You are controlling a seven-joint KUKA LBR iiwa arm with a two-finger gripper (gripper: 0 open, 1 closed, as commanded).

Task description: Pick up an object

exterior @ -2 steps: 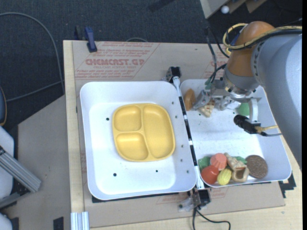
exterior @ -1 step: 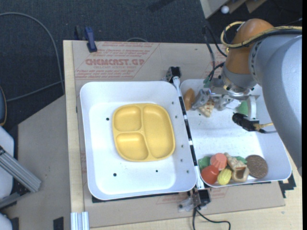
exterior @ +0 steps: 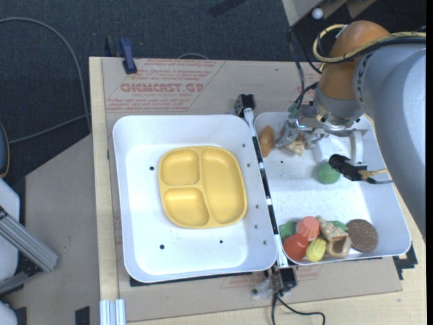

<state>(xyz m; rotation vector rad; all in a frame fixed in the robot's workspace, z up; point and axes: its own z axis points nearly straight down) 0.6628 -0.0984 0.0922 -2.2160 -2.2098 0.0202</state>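
Observation:
In the right bin (exterior: pixel 379 202), my gripper (exterior: pixel 302 138) hangs low over the far end, below the orange band of the arm (exterior: pixel 352 53). A small tan object (exterior: pixel 295 147) lies right under it. An orange-brown piece (exterior: pixel 267 140) rests just to its left against the bin's wall. A green ball (exterior: pixel 328 174) sits a little nearer, to the right of the gripper. At the bin's near end lies a pile of toy food: a red piece (exterior: pixel 295 247), an orange one (exterior: pixel 309 227), a yellow one (exterior: pixel 316 250), a tan one (exterior: pixel 335 239) and a brown round disc (exterior: pixel 362 235).
The left bin (exterior: pixel 135 181) holds a yellow divided plate (exterior: pixel 201 185). A black part with a yellow cable (exterior: pixel 352 169) reaches over the right bin beside the green ball. The grey arm covers the right bin's far right corner.

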